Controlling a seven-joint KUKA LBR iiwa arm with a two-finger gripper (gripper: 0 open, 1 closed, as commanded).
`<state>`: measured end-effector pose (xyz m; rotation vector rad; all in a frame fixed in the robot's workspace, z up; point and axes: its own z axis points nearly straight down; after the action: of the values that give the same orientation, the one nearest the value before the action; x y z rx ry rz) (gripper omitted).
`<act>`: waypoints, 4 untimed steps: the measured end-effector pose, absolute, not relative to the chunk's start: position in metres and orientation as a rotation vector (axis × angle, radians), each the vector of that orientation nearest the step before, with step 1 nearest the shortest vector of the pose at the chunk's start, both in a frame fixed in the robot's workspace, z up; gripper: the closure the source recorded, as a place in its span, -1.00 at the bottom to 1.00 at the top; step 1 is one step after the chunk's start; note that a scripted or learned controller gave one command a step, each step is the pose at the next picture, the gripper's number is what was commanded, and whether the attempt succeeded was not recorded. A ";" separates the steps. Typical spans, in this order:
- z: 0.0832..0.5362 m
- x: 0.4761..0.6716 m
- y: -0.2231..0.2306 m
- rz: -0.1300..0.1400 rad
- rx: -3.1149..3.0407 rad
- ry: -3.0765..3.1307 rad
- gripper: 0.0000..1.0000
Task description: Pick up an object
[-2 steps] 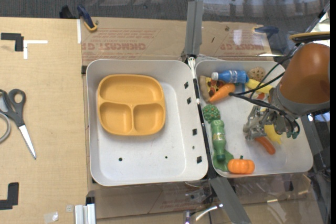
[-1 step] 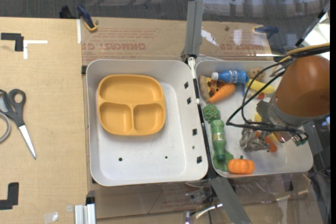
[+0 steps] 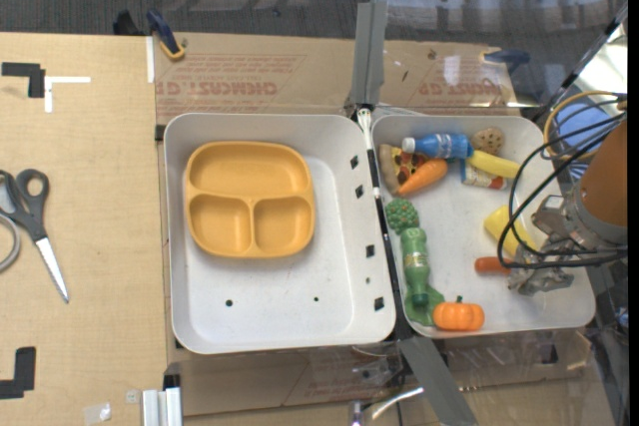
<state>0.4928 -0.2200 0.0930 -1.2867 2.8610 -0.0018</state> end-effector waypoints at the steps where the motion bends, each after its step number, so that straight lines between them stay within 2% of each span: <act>1: 0.092 0.497 -0.117 0.002 -0.753 3.048 1.00; 2: 0.093 0.509 -0.183 -0.001 -1.343 2.835 1.00; 3: 0.092 0.530 -0.116 0.002 -0.789 3.038 1.00; 4: 0.092 0.501 -0.127 0.001 -0.276 3.128 1.00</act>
<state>0.5011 -0.1269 0.0924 -0.2759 3.1280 0.0011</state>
